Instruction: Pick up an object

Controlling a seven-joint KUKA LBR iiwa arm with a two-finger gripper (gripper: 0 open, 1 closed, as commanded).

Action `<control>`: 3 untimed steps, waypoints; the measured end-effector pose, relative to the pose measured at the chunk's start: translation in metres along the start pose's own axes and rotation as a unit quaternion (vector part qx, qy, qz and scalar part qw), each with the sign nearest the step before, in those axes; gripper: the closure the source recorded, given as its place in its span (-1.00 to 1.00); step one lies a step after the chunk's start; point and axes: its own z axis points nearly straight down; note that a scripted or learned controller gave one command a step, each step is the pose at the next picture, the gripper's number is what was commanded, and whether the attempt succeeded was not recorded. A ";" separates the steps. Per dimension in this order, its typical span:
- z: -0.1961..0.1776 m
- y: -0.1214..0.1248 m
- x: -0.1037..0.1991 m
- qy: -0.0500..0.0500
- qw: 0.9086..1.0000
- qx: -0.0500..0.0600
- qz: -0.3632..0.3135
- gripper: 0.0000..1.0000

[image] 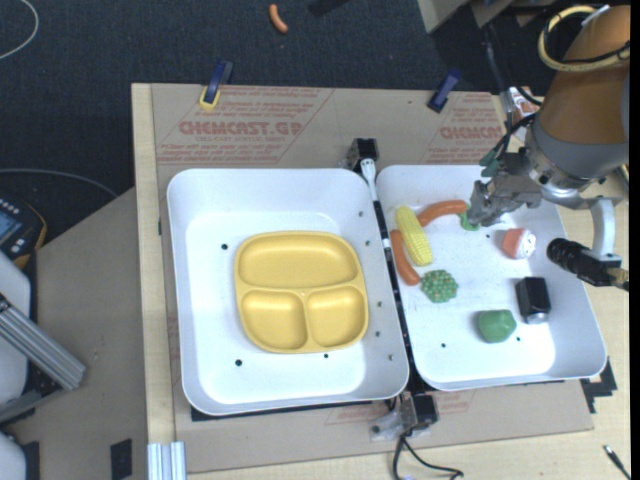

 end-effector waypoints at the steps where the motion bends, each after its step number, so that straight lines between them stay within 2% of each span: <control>1: 0.004 -0.023 0.045 0.000 1.000 0.000 0.000 1.00; 2: 0.014 -0.062 0.075 0.000 1.000 0.001 0.001 1.00; 3: -0.004 -0.068 0.089 -0.001 1.000 -0.003 0.001 1.00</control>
